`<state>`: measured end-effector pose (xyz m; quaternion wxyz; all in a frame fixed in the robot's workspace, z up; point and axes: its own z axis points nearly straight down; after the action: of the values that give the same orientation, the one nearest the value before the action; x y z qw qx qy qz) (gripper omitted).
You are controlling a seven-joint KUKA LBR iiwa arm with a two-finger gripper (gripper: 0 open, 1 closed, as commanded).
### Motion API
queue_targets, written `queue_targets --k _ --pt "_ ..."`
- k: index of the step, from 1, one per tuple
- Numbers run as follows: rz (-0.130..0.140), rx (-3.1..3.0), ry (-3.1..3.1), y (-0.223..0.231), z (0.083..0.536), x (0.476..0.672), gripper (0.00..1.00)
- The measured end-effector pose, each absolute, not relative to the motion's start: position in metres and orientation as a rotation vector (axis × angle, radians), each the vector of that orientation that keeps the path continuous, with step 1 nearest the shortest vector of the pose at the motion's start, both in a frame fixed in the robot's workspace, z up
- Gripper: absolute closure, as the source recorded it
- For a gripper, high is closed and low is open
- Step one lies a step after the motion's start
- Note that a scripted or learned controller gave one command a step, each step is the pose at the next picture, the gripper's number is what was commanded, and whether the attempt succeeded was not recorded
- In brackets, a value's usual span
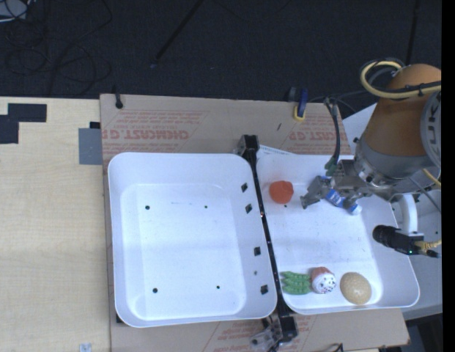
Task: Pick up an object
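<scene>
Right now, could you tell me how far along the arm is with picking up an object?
Nothing looks picked up yet. The orange ball, green toy, spotted white ball and tan egg-shaped piece all lie in the right bin. In hand: the gripper sits low over that bin, just right of the orange ball. Left: close on something and lift it.

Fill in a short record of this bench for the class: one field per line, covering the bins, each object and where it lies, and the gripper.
bins: two shallow white bins side by side, left bin and right bin
orange ball: right bin, far left part
green object: right bin, near edge, leftmost of a row
white spotted object: right bin, near edge, middle of the row
tan oval object: right bin, near edge, rightmost of the row
gripper: over the right bin, right of the orange ball, apart from it
</scene>
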<state>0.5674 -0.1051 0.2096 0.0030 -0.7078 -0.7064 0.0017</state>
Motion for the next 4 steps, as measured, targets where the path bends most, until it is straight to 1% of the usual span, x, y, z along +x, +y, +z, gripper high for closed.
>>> queue_targets --k 4 --pt "0.005 -2.219 -2.215 -0.1051 0.2096 0.5674 0.0"
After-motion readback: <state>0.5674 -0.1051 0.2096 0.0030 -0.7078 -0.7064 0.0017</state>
